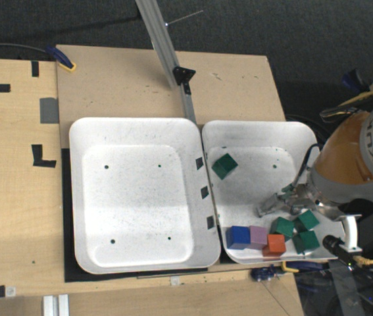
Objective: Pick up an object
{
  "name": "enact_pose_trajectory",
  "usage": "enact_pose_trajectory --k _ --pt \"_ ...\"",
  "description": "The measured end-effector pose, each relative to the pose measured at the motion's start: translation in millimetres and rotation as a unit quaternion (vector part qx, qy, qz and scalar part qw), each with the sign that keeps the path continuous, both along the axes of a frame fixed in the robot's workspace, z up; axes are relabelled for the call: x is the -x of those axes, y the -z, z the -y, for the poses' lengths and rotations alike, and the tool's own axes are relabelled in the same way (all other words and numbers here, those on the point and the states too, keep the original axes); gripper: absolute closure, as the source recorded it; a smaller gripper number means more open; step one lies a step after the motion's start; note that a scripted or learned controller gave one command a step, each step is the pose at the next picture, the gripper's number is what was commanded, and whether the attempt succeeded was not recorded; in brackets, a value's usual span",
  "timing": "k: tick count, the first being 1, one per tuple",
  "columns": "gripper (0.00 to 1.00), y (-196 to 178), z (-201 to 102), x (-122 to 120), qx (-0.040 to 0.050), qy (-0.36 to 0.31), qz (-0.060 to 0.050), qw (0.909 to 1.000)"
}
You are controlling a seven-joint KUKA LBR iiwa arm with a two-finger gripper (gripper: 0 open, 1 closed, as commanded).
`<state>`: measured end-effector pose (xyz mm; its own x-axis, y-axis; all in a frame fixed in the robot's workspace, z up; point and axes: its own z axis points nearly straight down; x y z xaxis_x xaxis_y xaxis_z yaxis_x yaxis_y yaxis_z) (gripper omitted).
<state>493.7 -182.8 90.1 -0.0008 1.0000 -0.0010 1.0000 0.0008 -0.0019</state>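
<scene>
The gripper (pixel 279 203) hangs low at the lower right of the frame, above the green blocks (pixel 295 230) (its claw state I cannot tell), probably to reach one.

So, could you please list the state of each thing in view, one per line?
Gripper: low in the right bin, above the block cluster; grasp unclear.
Lone green block: tilted, apart from the others, in the right bin.
Blue block: resting by the near wall.
Purple block: between the blue and orange blocks.
Orange block: resting by the near wall.
Green blocks: clustered beside the gripper.
Left bin: flat on the bench.
</scene>
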Motion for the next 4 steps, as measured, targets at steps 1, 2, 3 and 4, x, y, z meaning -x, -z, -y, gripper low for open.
enact_pose_trajectory --k 1,2,3,4 --pt "1.00 -10.9 -0.9 0.1 -0.0014 0.000 -0.001 1.0000" --pt "1.00 -73.3 1.8 -3.2 0.0004 0.000 0.003 1.0000" --pt "1.00 -126.1 1.8 -4.5 0.0005 -0.001 0.003 1.0000" --pt "1.00 -122.5 -50.5 2.3 -0.0013 -0.002 0.000 1.0000"
